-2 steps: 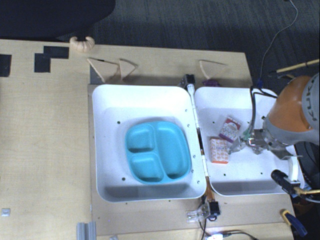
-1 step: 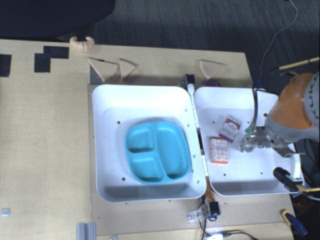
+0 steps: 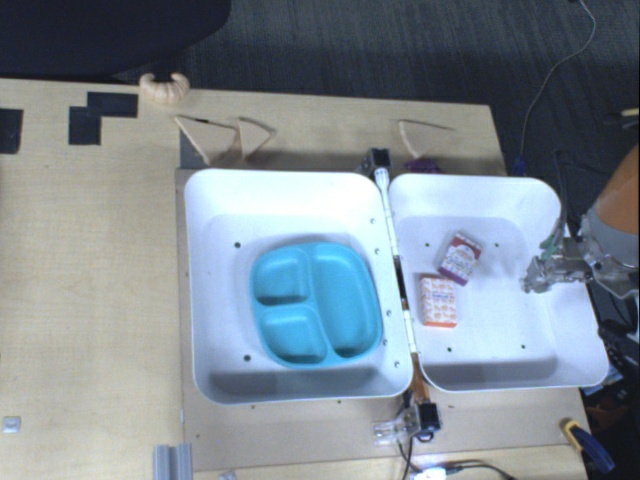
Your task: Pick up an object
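Two small packets lie in the right bin [image 3: 520, 353]: a red and white one [image 3: 460, 258] toward the back, and an orange and white one [image 3: 438, 300] just in front of it. My gripper [image 3: 540, 273] hangs over the right side of that bin, to the right of both packets and apart from them. I see nothing between its fingers. The arm's wrist enters from the right edge of the view.
The left bin [image 3: 215, 268] holds a blue three-compartment tray [image 3: 315, 303]. A divider rail [image 3: 392, 258] runs between the two bins. The bins sit on a light wooden bench [image 3: 90, 298]. Cables lie at the front edge.
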Robot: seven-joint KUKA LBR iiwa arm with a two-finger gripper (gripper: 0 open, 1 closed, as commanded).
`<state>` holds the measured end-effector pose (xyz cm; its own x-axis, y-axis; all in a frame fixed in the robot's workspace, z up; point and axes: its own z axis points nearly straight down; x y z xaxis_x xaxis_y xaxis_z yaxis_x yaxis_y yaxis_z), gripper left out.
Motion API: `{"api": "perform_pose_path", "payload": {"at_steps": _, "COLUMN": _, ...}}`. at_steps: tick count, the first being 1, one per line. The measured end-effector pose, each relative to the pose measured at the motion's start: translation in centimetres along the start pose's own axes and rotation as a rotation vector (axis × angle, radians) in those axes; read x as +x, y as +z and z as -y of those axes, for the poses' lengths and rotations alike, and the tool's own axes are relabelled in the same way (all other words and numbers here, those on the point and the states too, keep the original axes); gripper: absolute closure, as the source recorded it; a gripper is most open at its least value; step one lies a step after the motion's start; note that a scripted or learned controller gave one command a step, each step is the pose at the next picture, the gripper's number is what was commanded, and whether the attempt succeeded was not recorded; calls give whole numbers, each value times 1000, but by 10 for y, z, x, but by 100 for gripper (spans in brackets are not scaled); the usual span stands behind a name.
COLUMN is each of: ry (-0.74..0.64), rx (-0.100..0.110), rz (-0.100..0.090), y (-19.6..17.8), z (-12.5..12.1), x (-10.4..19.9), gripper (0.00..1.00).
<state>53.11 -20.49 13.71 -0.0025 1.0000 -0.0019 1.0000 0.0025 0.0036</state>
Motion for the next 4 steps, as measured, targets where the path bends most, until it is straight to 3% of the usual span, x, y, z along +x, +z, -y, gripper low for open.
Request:
{"api": "perform_pose_path", "payload": {"at_steps": 1, "ry": -5, "rx": -3, "rz": -1, "y": -48, "z": -104, "x": 40, "gripper": 100}}
{"api": "perform_pose_path", "payload": {"at_steps": 2, "ry": -3, "rx": 0, "rz": -1, "y": -47, "z": -103, "x": 39, "gripper": 0}}
{"api": "perform_pose_path", "payload": {"at_steps": 3, "ry": -2, "rx": -7, "rz": 0, "y": 40, "z": -50, "x": 48, "gripper": 0}}
{"api": "perform_pose_path", "payload": {"at_steps": 4, "ry": -6, "rx": -12, "rz": -2, "y": 28, "z": -52, "x": 51, "gripper": 100}}
